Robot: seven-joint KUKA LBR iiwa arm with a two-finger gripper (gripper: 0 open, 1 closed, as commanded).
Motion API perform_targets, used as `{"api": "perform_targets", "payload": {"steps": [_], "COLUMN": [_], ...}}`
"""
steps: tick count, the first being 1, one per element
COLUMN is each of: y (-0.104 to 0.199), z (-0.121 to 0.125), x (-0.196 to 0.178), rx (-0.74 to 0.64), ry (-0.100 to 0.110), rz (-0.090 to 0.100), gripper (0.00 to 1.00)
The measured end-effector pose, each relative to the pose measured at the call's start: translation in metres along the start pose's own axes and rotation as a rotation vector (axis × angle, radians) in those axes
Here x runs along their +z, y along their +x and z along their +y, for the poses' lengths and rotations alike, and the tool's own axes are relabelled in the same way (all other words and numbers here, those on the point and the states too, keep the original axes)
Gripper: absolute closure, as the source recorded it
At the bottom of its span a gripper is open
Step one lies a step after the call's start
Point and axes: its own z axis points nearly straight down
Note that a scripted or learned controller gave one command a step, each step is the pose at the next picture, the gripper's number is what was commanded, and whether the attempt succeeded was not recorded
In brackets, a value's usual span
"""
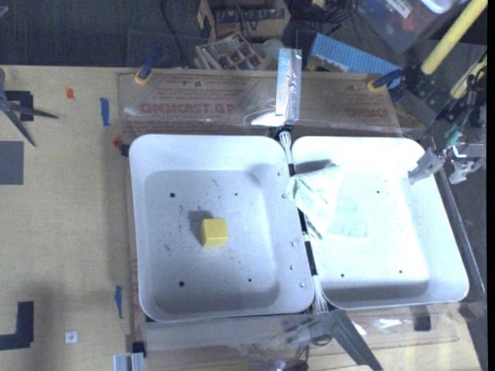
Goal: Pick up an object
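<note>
Yellow cube (215, 232), corners slightly askew

I see a light wooden counter (69, 207) carrying two shallow white bins side by side, the left bin (147, 161) touching the right bin (441, 277) along their inner edges. A clear plastic sheet (201, 103) lies flat behind them. Blue tape strips (104, 112) and a small red mark (70, 93) sit on the bare wood at left.

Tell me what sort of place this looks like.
Probably a robotics lab workbench. Two white bins sit on a wooden bench, one holding a yellow block, with a gripper at the right and cables behind.
</note>
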Motion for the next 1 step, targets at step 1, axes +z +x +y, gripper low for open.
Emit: {"api": "perform_targets", "payload": {"steps": [1], "y": [0.0], "z": [0.0], "x": [0.0], "rx": [0.0], "ry": [0.0], "rz": [0.0], "gripper": [0.0]}}
